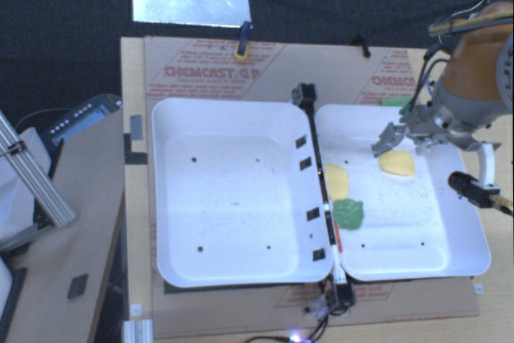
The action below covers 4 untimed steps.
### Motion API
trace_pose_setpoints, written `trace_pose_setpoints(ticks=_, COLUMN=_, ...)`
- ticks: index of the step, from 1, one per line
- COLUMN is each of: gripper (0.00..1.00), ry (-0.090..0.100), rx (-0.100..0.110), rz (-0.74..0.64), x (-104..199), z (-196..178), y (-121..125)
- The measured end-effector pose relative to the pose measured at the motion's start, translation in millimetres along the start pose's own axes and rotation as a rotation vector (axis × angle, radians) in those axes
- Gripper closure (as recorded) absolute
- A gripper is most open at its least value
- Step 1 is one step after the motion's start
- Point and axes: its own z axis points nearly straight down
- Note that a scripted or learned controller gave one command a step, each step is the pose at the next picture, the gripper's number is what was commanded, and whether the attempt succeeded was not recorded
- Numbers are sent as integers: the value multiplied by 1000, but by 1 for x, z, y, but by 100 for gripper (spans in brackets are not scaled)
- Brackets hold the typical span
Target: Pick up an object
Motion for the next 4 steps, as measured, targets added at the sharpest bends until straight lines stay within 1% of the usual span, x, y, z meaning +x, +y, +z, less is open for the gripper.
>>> trace_pose_setpoints(ticks=1, gripper=100, ry=0, rx=-2, rz=-2, x=0, z=-11, y=1)
trace_pose_setpoints(ticks=2, gripper=100, ry=-4, rx=-20, rz=-4, x=0, z=-162, y=30)
trace_pose_setpoints(ticks=3, gripper=100, ry=-2, rx=-19, rz=-7, x=31, z=-280, y=81)
trace_pose_setpoints(ticks=4, gripper=100, ry=-1, rx=-9, rz=-4, x=49, z=-347, y=78)
